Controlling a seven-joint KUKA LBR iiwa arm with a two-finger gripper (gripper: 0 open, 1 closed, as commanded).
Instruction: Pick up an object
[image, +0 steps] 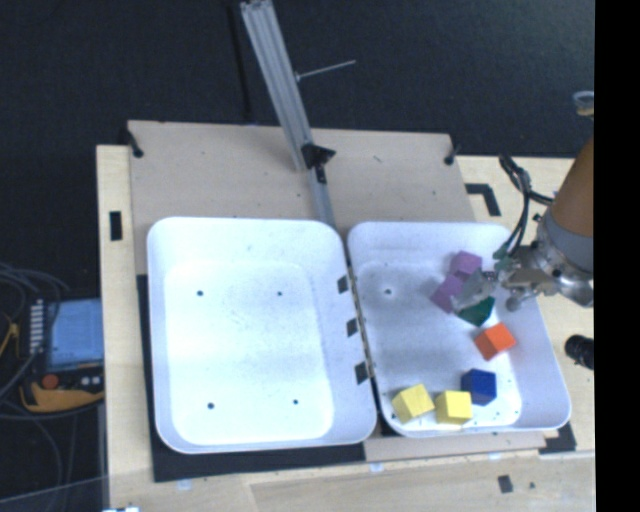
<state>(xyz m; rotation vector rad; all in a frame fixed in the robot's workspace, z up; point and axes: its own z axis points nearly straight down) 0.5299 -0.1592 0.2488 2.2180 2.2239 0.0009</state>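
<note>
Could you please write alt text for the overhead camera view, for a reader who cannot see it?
A grey robot arm reaches in from the right, its gripper low over a green object and two purple blocks in the right-hand white bin. An orange block, a blue block and two yellow blocks lie nearer the front.

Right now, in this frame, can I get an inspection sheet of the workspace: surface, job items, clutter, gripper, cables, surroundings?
Surface: wooden bench bearing a left bin and a right bin, both white and shallow.
Job's things: all in the right bin: two purple blocks, green block, orange block, blue block, two yellow blocks.
Clutter: nothing seen.
Gripper: gripper low over the right bin beside the purple and green blocks; finger state cannot be told.
Cables: black cable at the wrist; cables left of the bench.
Surroundings: blue device at left, metal rail above, dark floor.
</note>
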